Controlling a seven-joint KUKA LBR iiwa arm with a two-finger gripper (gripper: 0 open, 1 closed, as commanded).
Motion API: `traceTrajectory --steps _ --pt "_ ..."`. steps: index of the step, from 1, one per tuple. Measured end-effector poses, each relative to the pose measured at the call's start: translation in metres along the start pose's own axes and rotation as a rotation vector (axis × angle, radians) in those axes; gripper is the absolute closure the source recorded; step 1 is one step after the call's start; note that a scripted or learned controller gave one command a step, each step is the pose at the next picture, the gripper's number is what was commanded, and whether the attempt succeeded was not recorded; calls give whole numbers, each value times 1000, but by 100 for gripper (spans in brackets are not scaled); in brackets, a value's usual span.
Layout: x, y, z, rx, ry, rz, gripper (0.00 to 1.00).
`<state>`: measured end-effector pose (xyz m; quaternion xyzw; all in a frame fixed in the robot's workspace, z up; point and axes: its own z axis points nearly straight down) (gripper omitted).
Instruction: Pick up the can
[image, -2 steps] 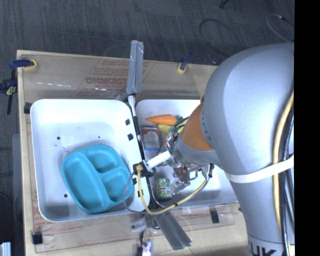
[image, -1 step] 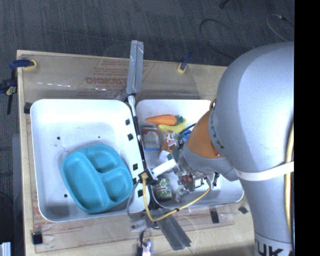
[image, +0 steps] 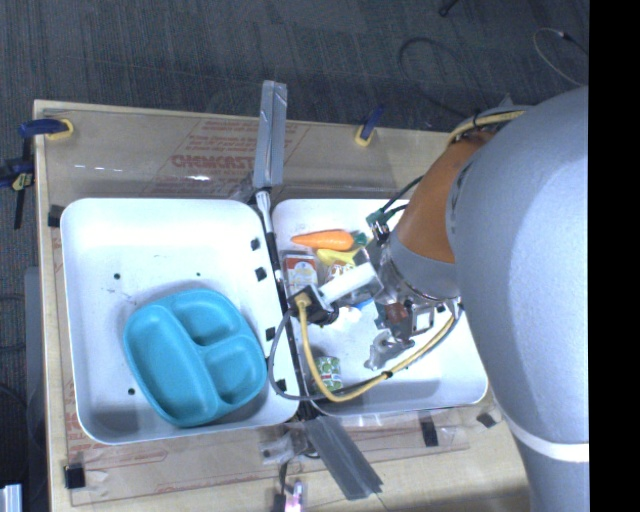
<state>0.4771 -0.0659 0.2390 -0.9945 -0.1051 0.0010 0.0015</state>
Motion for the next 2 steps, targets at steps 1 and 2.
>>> traceTrajectory --steps 1,2 --pt "16 -79 35 0 -4 0 0" --pt "49 -146 49 -2 -1 -39 0"
